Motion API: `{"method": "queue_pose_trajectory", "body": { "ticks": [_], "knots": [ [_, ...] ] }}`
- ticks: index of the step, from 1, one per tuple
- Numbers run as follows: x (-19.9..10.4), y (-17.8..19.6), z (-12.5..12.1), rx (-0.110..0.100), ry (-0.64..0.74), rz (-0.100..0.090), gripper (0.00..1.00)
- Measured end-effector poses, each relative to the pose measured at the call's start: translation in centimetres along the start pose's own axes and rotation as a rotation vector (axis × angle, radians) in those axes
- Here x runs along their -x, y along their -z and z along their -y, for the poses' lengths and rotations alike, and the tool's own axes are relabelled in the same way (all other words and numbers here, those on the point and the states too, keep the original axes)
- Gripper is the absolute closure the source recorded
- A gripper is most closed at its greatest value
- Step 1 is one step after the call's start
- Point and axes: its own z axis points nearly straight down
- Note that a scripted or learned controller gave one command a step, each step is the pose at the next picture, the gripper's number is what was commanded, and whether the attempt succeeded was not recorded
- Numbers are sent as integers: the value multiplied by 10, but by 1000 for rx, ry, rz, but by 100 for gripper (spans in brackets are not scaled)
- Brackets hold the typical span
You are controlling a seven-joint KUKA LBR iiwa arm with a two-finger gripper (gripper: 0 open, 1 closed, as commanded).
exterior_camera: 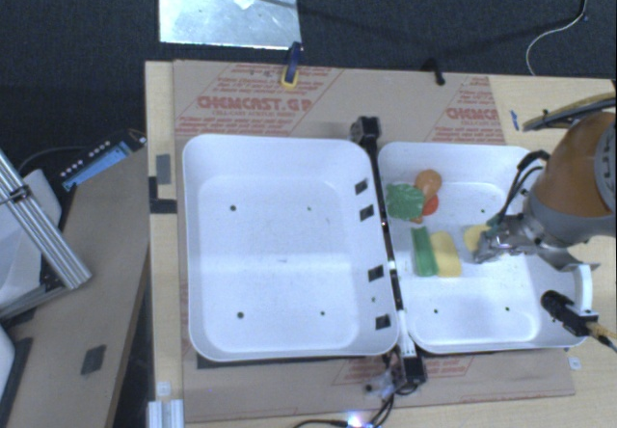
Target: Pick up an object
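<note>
- The grey two-finger gripper [485,245] is low in the shallow white right bin [501,330], over a small yellow object [473,236]; I judge it aims there.
- Whether it is spread or pinching, I cannot tell (too blurred).
- A yellow rectangular block [445,254] and a green rectangular block [423,251] lie just beside.

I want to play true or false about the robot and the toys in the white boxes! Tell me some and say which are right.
1. All the toys lie in the right bin. True.
2. The green block lies right beside the yellow block. True.
3. The robot's gripper is over the left bin. False: it is low in the right bin, near a small yellow piece.
4. The orange ball sits in the bin's near corner. False: it is by the far side, next to a crumpled green thing.
5. The arm comes in from the left. False: from the right.
</note>
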Motion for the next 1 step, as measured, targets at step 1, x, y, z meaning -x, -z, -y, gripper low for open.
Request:
{"method": "queue_pose_trajectory", "body": {
  "ticks": [1],
  "knots": [
    [-26, 0, 51, -6, 4, -7, 100]
  ]
}}
